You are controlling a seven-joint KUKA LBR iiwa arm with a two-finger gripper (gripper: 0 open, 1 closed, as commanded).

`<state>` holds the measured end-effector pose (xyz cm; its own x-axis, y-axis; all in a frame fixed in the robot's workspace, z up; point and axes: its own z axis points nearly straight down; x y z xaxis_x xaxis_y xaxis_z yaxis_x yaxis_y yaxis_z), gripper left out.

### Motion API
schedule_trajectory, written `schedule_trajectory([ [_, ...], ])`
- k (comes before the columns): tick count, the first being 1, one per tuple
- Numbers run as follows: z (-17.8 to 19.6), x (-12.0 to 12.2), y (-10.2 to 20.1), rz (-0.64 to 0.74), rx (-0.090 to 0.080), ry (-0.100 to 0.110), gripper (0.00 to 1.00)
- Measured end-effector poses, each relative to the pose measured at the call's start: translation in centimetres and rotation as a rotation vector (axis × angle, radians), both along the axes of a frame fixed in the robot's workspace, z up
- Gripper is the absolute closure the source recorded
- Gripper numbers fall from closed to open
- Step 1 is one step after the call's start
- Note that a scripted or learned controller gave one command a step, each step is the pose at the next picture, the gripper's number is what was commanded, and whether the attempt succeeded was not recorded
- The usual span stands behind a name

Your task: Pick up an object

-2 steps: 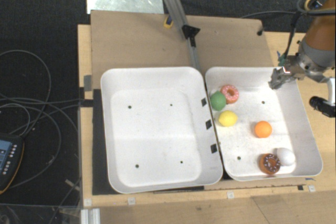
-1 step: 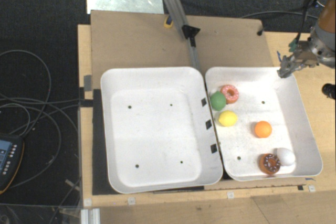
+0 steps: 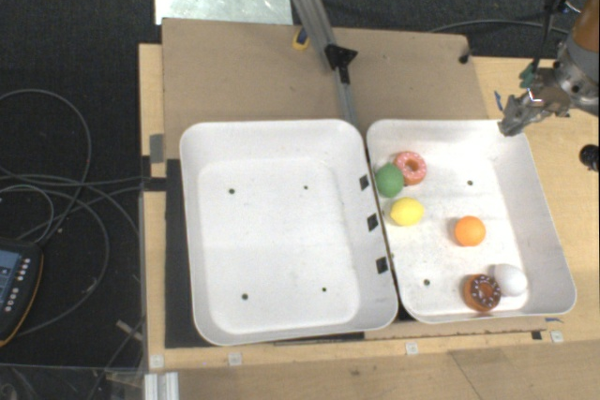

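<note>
Orange ball (image 3: 470, 230) sits alone mid-way along the right bin (image 3: 525, 166), toward its right edge, apart from the other toys. I judge it light, smooth and prone to rolling, so I'd pinch straight across its widest part. My gripper (image 3: 515, 119) hovers above the bin's far right corner; whether it is clenched I cannot tell.

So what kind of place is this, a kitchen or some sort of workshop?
Probably a robotics lab, not a kitchen. A robot gripper hangs over two white bins on a bench, the food looks like toys, such as a pink donut, and loose cables trail across the floor.
</note>
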<state>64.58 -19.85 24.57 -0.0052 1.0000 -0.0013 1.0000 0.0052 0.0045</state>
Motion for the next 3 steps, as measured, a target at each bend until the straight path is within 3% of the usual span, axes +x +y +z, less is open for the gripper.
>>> schedule_trajectory([
  [2, 0.8, -2.0, 9.7, 0.005, 0.003, 0.004, 1.0],
  [3, 0.2, -1.7, 15.9, 0.006, 0.004, 0.003, 1.0],
])
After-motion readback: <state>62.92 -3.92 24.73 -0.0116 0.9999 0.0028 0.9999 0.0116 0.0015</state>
